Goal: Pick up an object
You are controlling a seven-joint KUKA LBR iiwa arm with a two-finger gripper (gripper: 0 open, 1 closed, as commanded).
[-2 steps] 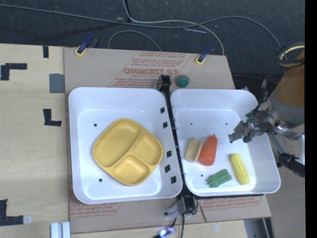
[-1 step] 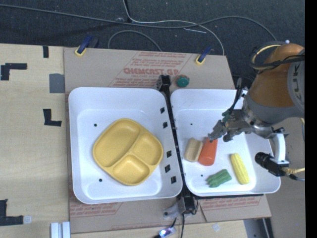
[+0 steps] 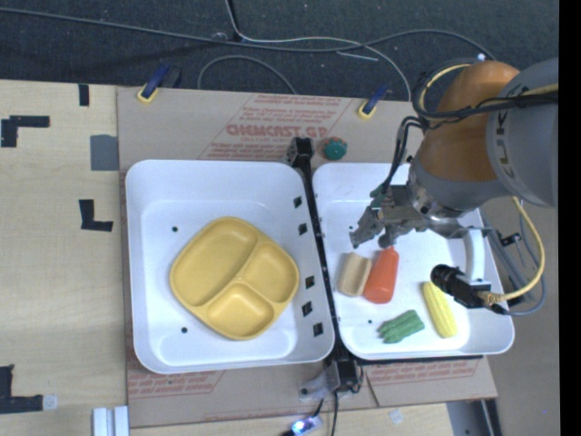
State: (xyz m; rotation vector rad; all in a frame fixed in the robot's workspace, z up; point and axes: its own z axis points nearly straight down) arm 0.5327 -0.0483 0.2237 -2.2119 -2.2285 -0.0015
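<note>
Four items crowd the right bin point(image 3: 490, 339) — the gripper point(image 3: 379, 232), fingers spread, hovers just above the carrot point(image 3: 382, 276); touching the bread roll point(image 3: 353, 273) beside it could spoil the pinch.

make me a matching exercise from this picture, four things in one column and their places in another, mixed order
Things:
1. yellow plastic divided plate
2. orange toy carrot
3. yellow toy corn cob
4. small teal round object

Places:
A. on the cardboard beyond the bins, near their dividing edge
B. right bin, beside the tan toy bread roll, just below the tool
C. left bin
D. right bin, near corner, right of the green toy vegetable

Pairs: 1-C, 2-B, 3-D, 4-A
</note>
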